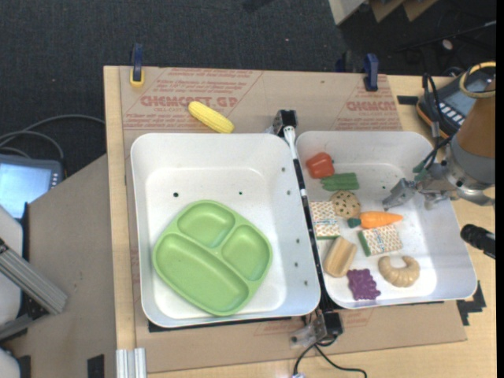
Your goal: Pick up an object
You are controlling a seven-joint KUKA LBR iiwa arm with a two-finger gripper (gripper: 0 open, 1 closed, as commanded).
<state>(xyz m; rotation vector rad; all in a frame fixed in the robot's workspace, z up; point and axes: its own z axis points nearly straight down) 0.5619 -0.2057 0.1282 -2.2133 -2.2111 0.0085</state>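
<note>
End effector (400,192) low over right bin (453,278), just above carrot (380,220), fingers spread, nothing between them, green plate (211,256) in left bin (157,164)

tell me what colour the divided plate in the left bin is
Light green plate, seen in the camera view.
</note>
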